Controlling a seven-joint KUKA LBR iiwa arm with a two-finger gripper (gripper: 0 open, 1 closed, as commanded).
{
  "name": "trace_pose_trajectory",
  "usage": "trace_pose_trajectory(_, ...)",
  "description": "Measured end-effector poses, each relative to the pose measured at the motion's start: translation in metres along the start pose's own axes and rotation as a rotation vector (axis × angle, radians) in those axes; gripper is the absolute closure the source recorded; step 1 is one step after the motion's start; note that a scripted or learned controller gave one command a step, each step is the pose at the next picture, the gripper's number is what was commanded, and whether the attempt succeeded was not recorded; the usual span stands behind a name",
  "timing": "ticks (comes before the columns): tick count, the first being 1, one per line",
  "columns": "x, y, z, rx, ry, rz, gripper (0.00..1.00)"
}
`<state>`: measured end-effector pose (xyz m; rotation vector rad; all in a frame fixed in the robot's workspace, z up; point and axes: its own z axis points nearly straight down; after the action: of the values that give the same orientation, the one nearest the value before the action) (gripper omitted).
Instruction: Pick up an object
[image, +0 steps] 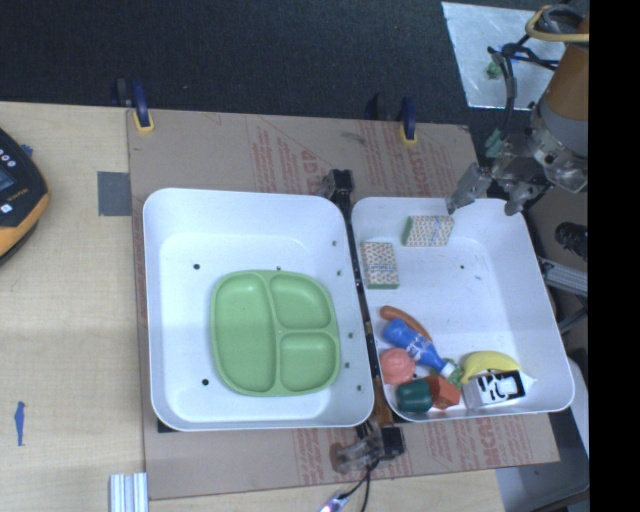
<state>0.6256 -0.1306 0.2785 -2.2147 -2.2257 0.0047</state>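
The hand (492, 195) hangs at the right bin's (520, 290) far rim, toward one o'clock, its two fingers spread apart with nothing between them. Just inside that rim lies a patterned sponge (428, 231), and a second patterned block (380, 264) sits at ten o'clock in the same bin. At six o'clock a heap holds a blue bottle (428, 352), a banana (487, 363) and a green pepper (413, 397). The left bin (180, 230) carries a green divided plate (273, 332).

the arm (565, 90) is cut off at the top right edge, and the toys (425, 375) overlap, partly hiding each other
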Motion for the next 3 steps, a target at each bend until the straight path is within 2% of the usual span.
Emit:
trace_pose_trajectory(1,0.022,-0.045,0.103,0.002,0.000,0.001,0.00)
trace_pose_trajectory(2,0.036,-0.050,0.167,0.002,0.000,0.001,0.00)
trace_pose_trajectory(3,-0.010,0.028,0.141,-0.002,0.000,0.000,0.00)
